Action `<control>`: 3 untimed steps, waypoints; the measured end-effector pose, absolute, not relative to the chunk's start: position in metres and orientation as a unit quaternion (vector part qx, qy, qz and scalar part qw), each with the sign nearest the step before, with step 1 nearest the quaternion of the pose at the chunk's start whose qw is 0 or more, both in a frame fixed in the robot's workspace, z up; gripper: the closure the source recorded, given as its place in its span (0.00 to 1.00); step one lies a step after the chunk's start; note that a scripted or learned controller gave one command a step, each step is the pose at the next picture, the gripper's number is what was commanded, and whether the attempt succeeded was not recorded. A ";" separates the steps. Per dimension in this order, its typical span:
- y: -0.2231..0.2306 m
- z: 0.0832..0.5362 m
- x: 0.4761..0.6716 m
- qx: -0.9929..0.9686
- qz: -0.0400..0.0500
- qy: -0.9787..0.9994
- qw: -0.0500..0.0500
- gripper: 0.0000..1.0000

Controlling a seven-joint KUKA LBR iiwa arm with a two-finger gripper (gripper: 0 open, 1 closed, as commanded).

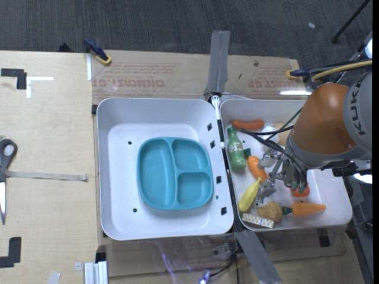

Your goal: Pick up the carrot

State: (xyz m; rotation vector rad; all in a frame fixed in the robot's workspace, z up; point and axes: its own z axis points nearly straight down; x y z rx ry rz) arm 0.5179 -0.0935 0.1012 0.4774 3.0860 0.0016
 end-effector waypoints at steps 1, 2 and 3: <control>-0.097 0.093 0.557 0.241 0.000 0.970 0.003 0.00; -0.092 0.093 0.603 0.343 0.000 0.939 0.002 0.00; -0.092 0.103 0.604 0.342 -0.001 0.940 0.003 1.00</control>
